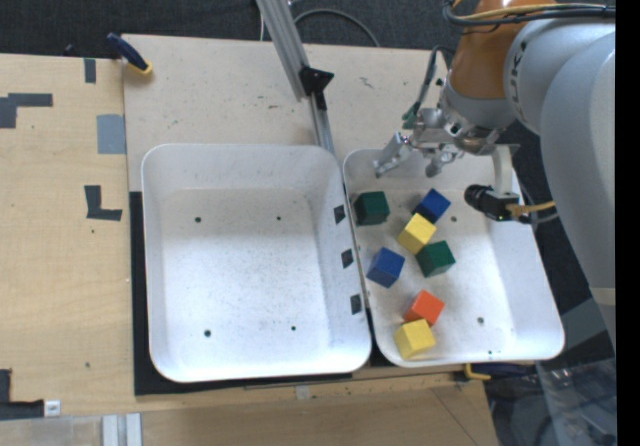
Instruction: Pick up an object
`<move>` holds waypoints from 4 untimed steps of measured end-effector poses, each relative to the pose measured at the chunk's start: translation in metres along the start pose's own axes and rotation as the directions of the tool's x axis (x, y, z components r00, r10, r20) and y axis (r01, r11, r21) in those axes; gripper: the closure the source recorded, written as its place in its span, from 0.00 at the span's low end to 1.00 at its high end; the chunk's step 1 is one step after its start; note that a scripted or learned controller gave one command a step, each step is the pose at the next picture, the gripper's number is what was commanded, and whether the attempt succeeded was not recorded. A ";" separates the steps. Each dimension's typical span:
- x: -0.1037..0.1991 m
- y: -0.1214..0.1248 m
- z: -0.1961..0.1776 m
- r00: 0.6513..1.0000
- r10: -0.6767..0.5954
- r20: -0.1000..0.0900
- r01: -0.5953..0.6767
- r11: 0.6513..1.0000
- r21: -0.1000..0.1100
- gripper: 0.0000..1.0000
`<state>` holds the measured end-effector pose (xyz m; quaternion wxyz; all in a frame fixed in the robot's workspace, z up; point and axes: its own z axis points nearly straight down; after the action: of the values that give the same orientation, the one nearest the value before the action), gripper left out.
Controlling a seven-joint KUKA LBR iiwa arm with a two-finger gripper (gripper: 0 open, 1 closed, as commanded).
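Plywood bench (220,84), two shallow white bins; two-finger gripper (411,159) spread wide, empty. Small dark-green wooden cube (372,207) at its 7 o'clock: probably light, rigid; grip flat opposite faces.

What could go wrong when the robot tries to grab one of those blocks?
The yellow block sits tight among a blue block and a green block, so the gripper might bump a neighbour instead. The dark green block lies near the right bin's wall, which could get in the way.
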<state>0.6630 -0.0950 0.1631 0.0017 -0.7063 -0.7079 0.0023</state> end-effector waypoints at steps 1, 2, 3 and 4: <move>-0.004 0.005 0.061 1.000 0.000 0.000 0.000 1.000 0.002 0.00; -0.003 0.005 0.072 1.000 0.000 0.001 0.000 1.000 -0.002 0.00; -0.002 0.005 0.061 1.000 -0.002 0.001 0.002 1.000 -0.003 1.00; -0.010 0.000 0.006 1.000 0.000 0.000 0.000 1.000 -0.010 1.00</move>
<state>0.6631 -0.1046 0.1567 -0.0019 -0.7064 -0.7078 -0.0012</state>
